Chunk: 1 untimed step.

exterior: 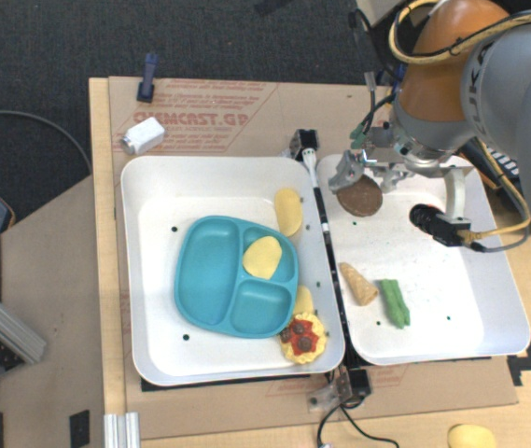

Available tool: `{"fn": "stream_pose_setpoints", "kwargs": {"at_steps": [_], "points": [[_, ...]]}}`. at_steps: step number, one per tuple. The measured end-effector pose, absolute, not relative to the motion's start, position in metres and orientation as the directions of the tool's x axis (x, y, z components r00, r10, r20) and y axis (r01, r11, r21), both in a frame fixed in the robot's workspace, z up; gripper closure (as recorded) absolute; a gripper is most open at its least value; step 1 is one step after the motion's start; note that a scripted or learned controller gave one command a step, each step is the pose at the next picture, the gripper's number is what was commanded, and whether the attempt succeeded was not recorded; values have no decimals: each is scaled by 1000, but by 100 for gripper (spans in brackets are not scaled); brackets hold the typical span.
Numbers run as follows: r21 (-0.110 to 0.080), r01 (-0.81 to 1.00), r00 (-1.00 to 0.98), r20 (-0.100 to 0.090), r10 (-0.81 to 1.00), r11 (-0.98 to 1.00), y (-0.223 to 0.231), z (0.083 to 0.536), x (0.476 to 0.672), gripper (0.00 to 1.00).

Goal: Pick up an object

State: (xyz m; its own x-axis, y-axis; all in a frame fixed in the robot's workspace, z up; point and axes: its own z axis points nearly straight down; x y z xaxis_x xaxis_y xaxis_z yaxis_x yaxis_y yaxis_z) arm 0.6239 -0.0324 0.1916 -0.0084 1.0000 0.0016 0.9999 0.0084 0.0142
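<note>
Your pincer (362, 177) hung over the brown disc (359, 199) at the right bin's (489, 339) top-left edge, grip state unreadable, while open floor lay beyond the green piece (395, 302).

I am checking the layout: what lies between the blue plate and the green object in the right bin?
In the camera view, between the blue divided plate and the green object lie the bins' adjoining rims and a tan wedge-shaped piece.

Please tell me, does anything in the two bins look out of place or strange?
Slightly. The pizza slice and a yellow piece are wedged between the blue tray and the left bin wall, not in the tray. Nothing looks spilled or broken. The claw hovers by a brown disc.
</note>
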Motion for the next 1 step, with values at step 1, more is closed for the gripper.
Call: {"fn": "stream_pose_setpoints", "kwargs": {"at_steps": [1], "points": [[10, 1000, -11, 4, 1000, 11, 64, 251, 632, 100]]}}
